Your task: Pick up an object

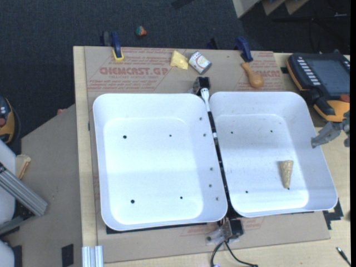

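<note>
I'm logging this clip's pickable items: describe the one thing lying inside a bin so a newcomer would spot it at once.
Start at the right-hand white bin of the two. Look toward its lower right area, where a small tan cone lies on the floor with its point toward the near rim. It is the only solid thing lying there; around it are just small dark dots on white.

Around the tan cone (286, 173), lying near the front right corner of the right bin (261, 102), the floor is bare on all sides, and only that bin's low rim stands just beyond it.
</note>
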`<state>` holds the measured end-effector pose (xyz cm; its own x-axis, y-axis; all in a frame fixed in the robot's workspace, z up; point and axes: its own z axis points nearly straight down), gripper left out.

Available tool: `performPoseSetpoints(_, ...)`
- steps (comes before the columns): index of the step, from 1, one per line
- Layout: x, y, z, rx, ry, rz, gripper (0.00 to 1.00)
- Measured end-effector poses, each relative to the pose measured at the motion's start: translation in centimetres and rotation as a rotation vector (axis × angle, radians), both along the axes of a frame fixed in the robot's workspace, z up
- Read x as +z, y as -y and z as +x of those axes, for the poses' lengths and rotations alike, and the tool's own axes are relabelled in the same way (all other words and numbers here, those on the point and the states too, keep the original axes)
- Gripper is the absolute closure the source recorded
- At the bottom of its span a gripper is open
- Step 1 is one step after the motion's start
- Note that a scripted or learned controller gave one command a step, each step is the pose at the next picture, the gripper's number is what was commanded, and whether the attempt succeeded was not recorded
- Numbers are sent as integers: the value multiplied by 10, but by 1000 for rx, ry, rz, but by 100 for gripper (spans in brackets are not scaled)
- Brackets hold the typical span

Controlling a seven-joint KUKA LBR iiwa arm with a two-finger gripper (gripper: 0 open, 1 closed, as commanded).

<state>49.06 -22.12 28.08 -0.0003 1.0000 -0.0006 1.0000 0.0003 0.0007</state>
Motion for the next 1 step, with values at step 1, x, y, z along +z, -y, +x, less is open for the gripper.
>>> performPoseSetpoints(1, 11, 0, 1, 1, 4, -2, 100)
